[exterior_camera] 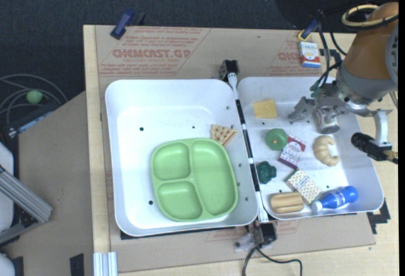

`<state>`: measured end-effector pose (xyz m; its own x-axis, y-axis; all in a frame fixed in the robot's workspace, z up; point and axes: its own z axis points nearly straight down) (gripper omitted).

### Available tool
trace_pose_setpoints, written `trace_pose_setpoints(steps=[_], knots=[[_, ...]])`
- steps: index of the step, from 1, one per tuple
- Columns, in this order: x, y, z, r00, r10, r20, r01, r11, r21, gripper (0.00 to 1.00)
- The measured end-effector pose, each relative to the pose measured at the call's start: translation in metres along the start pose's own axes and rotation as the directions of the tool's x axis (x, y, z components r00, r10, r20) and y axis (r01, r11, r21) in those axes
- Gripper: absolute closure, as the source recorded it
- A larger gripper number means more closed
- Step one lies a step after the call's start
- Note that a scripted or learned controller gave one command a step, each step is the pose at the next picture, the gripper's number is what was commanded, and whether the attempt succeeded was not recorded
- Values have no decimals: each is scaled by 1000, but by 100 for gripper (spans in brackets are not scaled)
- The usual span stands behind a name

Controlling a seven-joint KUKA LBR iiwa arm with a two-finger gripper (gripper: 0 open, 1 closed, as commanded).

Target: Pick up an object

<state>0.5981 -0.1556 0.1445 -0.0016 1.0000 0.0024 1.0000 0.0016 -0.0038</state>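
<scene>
The right bin (361, 170) holds a yellow cheese slice (265, 109), a green round fruit (276, 138), a small red-and-white packet (292, 152), a croissant (326, 149), a dark green broccoli piece (265, 171), a checkered wrapper (305, 185), a hot dog bun (286, 202) and a blue bottle (334, 197). My gripper (317, 112) hangs over the upper part of this bin, right of the cheese slice and above the croissant. Its fingers are spread and I see nothing between them.
The left bin (126, 142) carries a green divided plate (193, 178) and a waffle-patterned cracker (222, 134) by the divider. A small box (309, 54) lies on the cardboard behind the right bin. Blue clips (124, 23) sit at the board's back corners.
</scene>
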Motion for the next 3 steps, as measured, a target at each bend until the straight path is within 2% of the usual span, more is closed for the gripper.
trace_pose_setpoints(steps=[1, 3], knots=[[37, -29, 29, 1000, 3, 4, -3, 1000, -20, 0], [42, -28, 32, 1000, 4, 7, -3, 1000, -28, 0]])
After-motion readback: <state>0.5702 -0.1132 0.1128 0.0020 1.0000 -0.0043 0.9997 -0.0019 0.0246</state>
